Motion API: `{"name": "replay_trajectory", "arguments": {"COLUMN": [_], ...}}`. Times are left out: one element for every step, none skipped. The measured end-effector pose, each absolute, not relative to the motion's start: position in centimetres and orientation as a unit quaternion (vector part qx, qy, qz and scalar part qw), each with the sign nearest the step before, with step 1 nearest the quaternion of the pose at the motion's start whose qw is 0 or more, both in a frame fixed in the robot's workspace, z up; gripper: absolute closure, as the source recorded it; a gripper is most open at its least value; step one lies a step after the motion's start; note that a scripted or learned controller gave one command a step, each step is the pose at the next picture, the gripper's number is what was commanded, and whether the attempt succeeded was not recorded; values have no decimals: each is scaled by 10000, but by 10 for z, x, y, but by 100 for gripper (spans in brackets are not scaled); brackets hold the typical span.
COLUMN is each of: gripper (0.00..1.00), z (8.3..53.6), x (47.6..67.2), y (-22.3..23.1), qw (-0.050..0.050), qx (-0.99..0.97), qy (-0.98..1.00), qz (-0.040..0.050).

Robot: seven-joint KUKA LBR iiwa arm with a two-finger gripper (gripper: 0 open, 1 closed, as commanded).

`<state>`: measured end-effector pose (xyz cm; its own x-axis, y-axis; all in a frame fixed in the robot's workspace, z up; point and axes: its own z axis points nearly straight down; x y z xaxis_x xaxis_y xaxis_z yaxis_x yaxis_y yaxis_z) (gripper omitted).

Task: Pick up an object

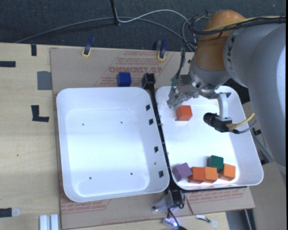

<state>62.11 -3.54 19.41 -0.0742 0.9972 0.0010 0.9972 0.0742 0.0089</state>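
My gripper [178,98] hangs over the far part of the right bin [240,128], under the grey arm and its orange band. An orange-red cube [184,113] sits just below and to the right of the gripper tip, close to it. The view does not show whether they touch. Along the right bin's near edge lie a purple block [182,170], two orange blocks [204,174], a green block [215,161] and another orange block [229,171].
The left bin [72,128] is to the left, with black clips along the divider [156,128] between the bins. A blue block [124,78] rests on the cardboard behind the left bin. Cables run behind and beside the arm.
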Motion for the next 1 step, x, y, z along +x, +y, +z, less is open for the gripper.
{"name": "replay_trajectory", "arguments": {"gripper": [0], "z": [189], "x": [604], "y": [-35], "qw": [-3], "qx": [7071], "qy": [7071], "qz": [-2]}}
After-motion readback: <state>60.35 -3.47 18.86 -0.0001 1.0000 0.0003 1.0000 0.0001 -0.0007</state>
